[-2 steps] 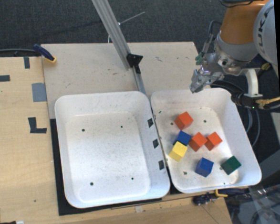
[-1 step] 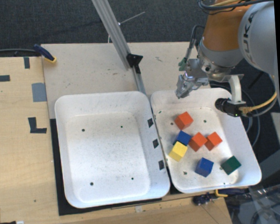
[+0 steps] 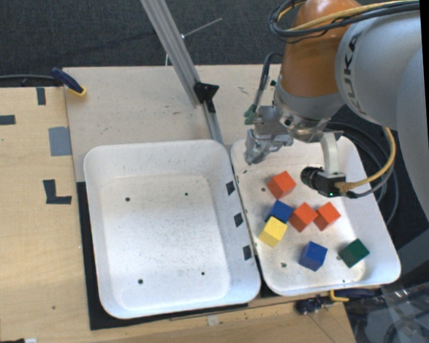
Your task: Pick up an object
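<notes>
The gripper (image 3: 257,151) hangs over the far left corner of the right bin (image 3: 375,269), and I cannot tell how it is set. The nearest orange block (image 3: 280,184) lies just beside it, a little nearer the camera, with nothing touching it.

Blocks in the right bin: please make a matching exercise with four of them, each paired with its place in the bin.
Column one:
1. yellow block
2. green block
3. top orange block
4. lower blue block

Column two:
A. nearest the hand
B. near the bin's bottom right corner
C. just left of the green block
D. touching the upper blue block

Pairs: 1-D, 2-B, 3-A, 4-C
</notes>
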{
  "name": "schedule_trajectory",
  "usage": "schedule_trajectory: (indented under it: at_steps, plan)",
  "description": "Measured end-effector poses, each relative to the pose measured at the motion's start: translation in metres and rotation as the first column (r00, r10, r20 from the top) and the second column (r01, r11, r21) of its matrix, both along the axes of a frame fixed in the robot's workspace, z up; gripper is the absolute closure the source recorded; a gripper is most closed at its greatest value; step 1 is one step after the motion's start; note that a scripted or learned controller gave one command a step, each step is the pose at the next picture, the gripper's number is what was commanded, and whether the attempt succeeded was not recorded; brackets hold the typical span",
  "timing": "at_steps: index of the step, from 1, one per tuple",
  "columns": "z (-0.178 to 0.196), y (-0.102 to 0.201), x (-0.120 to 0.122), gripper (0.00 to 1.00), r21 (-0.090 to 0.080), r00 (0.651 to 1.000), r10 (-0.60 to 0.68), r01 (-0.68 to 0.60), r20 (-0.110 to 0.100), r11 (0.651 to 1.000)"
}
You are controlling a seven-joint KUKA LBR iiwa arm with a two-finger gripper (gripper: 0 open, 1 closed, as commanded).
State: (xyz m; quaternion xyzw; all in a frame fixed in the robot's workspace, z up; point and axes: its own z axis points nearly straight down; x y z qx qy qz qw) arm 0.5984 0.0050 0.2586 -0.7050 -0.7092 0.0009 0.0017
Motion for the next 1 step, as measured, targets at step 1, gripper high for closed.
schedule_trajectory:
  at_steps: [1]
  plan:
    - [-0.0009, 0.0503, -0.0098, 1.00, 0.000, 1.000, 0.001, -0.001, 0.001, 1.000]
